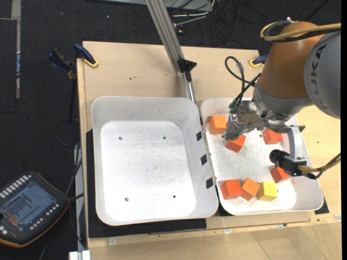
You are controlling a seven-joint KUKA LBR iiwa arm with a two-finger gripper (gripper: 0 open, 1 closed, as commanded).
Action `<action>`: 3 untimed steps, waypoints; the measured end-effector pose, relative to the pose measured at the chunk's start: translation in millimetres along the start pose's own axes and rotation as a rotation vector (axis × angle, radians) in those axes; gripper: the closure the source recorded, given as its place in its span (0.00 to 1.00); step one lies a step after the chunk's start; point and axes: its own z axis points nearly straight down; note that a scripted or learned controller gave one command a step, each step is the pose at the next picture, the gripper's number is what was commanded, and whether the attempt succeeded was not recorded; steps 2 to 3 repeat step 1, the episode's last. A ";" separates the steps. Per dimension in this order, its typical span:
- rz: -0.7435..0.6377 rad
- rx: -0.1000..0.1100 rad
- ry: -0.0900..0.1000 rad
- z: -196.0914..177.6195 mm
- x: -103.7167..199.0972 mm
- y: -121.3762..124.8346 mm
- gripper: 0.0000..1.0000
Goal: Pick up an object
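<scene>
Several small blocks are lying in the right bin [303,203], and the one nearest the action is a red-orange block [235,143], sitting tilted on the bin floor right under the pincer [234,130]. The pincer is hanging just above it, close enough to be touching or nearly so; whether it is spread or pressed together I cannot tell, since the wrist is hiding that part.

As I judge it, the block's tilt is the worry: a closing grip could be catching a corner instead of flat faces and squirting it sideways. An orange block [218,123] is sitting just beside, toward the bin's left wall, and could be getting nudged or clipped during the descent.

Further out, a red block [271,136] is lying partly under the arm, another red one [280,174] is resting by the black cable fitting, and a row of three, red-orange [231,189], orange [250,188] and yellow [268,190], is lining the near edge. The left bin [103,118] is sitting alongside on the table [135,69].
</scene>
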 end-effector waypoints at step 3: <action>-0.001 -0.002 0.000 8.9 63.2 9.5 1.00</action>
